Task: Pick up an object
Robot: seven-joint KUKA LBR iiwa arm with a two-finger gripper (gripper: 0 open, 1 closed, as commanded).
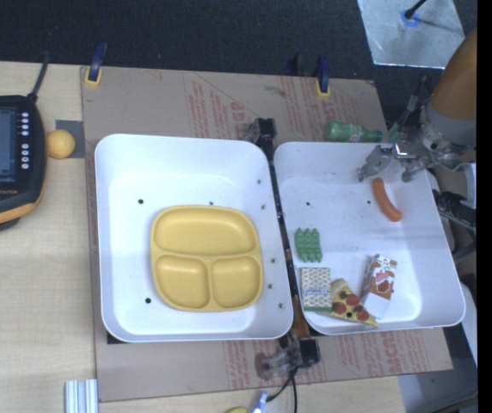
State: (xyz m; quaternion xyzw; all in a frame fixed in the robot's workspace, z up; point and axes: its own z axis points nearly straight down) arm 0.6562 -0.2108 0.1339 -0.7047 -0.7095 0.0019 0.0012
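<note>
- Hovering at the far edge of the right bin [452, 269], the gripper [394, 163] has its fingers spread wide, with nothing between them.
- The nearest target, a toy sausage [387, 200], lies just below the fingers, angled on the bin floor.
- A good grasp probably means turning the fingers across its narrow width, then descending straight.
- The green block [308, 244] and pizza slice [351, 303] sit well apart, so they pose little risk.
</note>
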